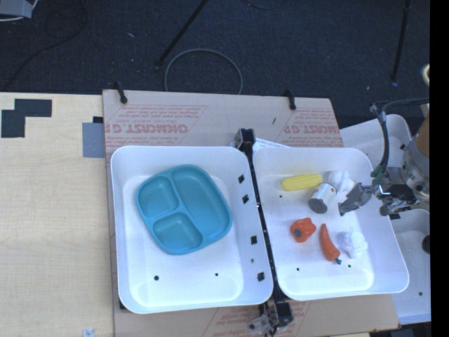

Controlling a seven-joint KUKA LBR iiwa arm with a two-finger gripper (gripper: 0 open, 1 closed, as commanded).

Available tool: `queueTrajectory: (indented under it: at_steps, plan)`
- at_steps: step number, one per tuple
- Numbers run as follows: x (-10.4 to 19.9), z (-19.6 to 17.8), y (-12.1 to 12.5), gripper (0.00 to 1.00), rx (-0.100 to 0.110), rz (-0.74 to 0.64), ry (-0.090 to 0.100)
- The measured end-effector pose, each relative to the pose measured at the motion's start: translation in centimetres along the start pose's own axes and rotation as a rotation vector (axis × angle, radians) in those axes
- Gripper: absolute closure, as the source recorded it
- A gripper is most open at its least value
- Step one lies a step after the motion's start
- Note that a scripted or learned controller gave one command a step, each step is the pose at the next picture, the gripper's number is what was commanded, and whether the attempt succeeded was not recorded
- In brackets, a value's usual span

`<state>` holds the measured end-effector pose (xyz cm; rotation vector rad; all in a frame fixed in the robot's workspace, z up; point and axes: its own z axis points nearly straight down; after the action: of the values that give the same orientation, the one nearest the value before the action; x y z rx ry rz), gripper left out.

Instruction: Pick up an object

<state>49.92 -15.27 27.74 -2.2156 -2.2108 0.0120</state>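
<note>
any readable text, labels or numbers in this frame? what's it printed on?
Red print on the cardboard sheet behind the bins: a large line, upside down and mirrored, too blurred to read reliably.
More red print at the sheet's back right and along its front edge: too small to read.
Nothing legible on the bins, tray or objects.

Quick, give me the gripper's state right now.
Gripper: over the right bin, beside the grey cylinder; nothing seen held; open or closed cannot be told.
</note>
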Motion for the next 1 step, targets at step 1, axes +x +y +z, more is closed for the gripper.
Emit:
queueTrajectory:
  at_steps: [1]
  plan:
    - [-0.01, -0.56, 0.16, 0.00, -0.010, -0.002, -0.002]
